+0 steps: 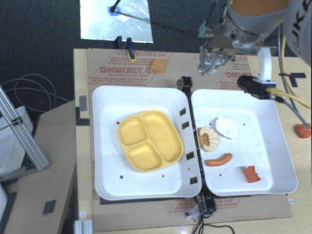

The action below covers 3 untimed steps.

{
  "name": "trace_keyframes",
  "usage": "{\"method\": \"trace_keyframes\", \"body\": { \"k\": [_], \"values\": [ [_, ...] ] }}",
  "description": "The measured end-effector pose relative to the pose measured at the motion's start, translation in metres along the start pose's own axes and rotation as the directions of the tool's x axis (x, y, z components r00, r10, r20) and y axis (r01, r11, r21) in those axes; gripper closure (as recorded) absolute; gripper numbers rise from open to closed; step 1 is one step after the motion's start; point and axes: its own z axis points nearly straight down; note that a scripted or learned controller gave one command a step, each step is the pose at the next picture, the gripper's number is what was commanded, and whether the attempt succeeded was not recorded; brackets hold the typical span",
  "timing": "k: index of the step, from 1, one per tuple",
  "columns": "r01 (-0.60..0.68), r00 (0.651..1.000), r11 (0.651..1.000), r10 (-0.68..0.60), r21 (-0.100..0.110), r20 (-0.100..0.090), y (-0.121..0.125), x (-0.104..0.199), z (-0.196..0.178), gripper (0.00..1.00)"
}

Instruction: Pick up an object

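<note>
From above the bench, the arm point(263, 4) comes in at the far right, its orange band wide and bright above the wrist. The gripper point(213, 65) hangs over the cardboard beyond the far edge of the right bin point(273, 130), near the black clip where the two bins meet. Its metal fingertips point down, but they blur into one grey cluster, so I cannot tell whether they stand apart or together. Nothing shows between them.

The right bin holds four small things. A white piece point(226, 127) lies near the middle, and a round waffle-like biscuit point(209, 139) sits just beside it on the left, close to the dividing wall. Nearer to me, a toy sausage point(218, 160) lies almost crosswise, and an orange-red block point(251, 174) rests to its right, toward the near right corner. All of them are well apart from the gripper.

The left bin point(105, 130) carries a yellow divided plate point(149, 140), three compartments, turned at a slight angle, sitting flat in the middle.

On the cardboard beyond the left bin lies a small tan wedge point(158, 65), and farther off a shiny sheet point(116, 13) rests on the dark floor.
</note>
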Motion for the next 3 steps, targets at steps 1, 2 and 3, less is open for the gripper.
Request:
{"method": "trace_keyframes", "body": {
  "k": [1, 2, 3],
  "values": [
    [-0.002, 1.000, 1.000, 0.002, 0.021, 0.000, -0.007, 0.054, 0.144, 1.00],
    [-0.016, 1.000, 1.000, 0.016, 0.019, 0.004, -0.054, -0.013, 0.239, 1.00],
    [-0.017, 1.000, 1.000, 0.017, 0.009, 0.002, -0.091, -0.081, 0.232, 1.00]
  ]
}}
